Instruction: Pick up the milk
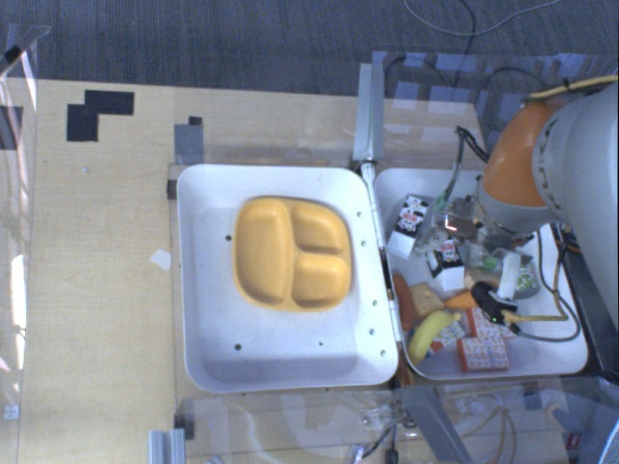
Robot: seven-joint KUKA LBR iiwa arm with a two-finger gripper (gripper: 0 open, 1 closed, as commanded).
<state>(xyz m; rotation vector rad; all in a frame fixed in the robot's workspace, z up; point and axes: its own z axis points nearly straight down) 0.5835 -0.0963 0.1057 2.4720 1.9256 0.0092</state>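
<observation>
So the robot's after the milk, and the best candidate is the little black-and-white milk carton (413,216) in the right bin (571,361), up near that bin's 10 o'clock corner and close to the divider between the two bins. The tool (462,228) hangs over the middle of the same bin, under the grey arm (580,162) with the orange band (513,172). Honestly, nobody could tell from this angle whether the tool is spread or pressed together, because the wrist and cables hide the business end, and nothing visibly sits in it. What matters for the next move is that the milk carton lies at roughly 9 o'clock from the tool, near but apart. Its long axis looks tilted, running about 1 to 7 o'clock, though it's small and a bit blurry. There's a catch too. A second carton (447,257) with similar markings sits just beside the tool at about 7 o'clock, so it could easily be the one that gets grabbed instead. The rest of the bin is cluttered, with a banana (430,332) and a red box (482,351) down toward 6 o'clock. The left bin (208,356) on the worktop (87,288) just has a yellow tray (290,251).
</observation>
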